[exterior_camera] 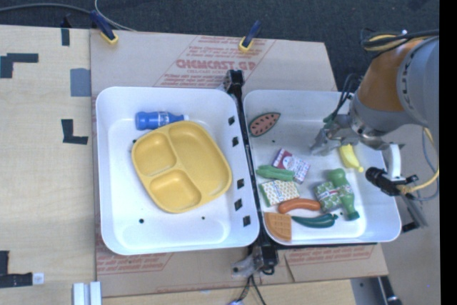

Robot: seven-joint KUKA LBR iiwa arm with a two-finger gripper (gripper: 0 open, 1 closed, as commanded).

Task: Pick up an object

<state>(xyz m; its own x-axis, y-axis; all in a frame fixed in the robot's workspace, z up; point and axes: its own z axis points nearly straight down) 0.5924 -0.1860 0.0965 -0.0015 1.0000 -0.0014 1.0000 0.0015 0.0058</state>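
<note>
The right bin (300, 105) holds several small toy foods. Among them are a brown oval piece (263, 123), a red-and-white packet (291, 164), a green pickle (275, 173), a cream-and-green box (279, 191), an orange sausage (300, 206), a dark green pepper (314, 221), an orange wedge (278, 226), a green packet (333, 193) and a yellow banana (349, 156). My gripper (323, 141) hangs low over the bin's right middle. It is just left of the banana and above bare bin floor. I see nothing held in it.
The left bin (114, 175) holds a yellow divided plate (182, 164) and a blue bottle (158, 119) lying at its back. A black divider (239, 146) runs between the bins. Cables hang beside the arm at the right.
</note>
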